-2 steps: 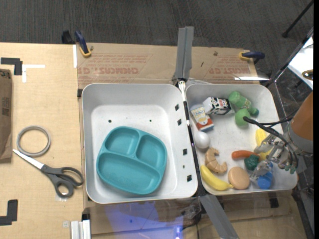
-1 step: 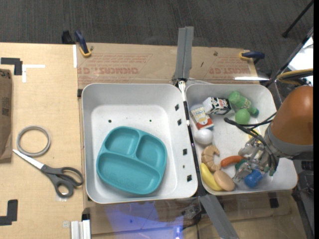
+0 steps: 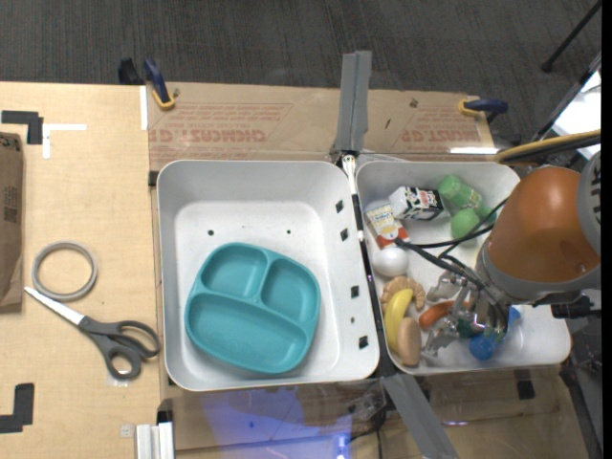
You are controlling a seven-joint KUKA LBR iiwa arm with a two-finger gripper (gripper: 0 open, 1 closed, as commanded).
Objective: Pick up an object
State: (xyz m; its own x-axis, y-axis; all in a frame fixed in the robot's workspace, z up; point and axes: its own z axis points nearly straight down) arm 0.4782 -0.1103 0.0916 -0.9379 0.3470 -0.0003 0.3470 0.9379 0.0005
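Yellow banana (image 3: 396, 315) lying lengthwise by right bin's left wall, beside white egg (image 3: 390, 260), green toys (image 3: 461, 207) farther back

The bulky grey arm with its orange band (image 3: 540, 228) hides much of the right-hand shallow white bin (image 3: 421, 167). A flat brown paper bag (image 3: 10, 220) is cut off by the left edge.
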